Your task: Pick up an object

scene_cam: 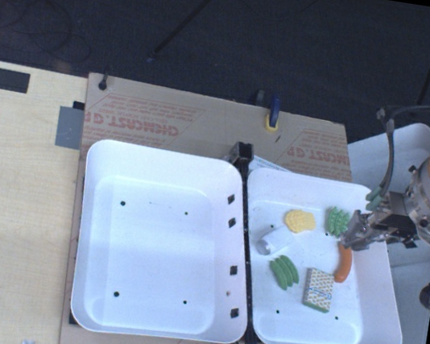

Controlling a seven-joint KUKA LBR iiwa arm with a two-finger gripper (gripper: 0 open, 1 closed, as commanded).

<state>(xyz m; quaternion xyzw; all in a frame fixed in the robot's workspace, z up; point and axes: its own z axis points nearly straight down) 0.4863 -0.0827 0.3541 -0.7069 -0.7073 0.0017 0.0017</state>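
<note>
Five small objects lie in the right bin (pixel 384 334): an orange carrot (pixel 343 264) directly beneath my hand (pixel 358 236), a green ridged piece (pixel 337 221), a yellow corn (pixel 300 221), a green pod (pixel 284 271) and a patterned sponge block (pixel 318 290). Whether my hand grips anything, I cannot tell. Risk: the slim, rounded carrot may roll aside from an off-centre closure. The left bin (pixel 98 188) adjoins.

The arm came in from the right side of the view, orange band up near the edge and the grey wrist angled down and to the left. The gripper (pixel 357 232) sat low, fingertips pointing left; too blurry to say more about it.
</note>
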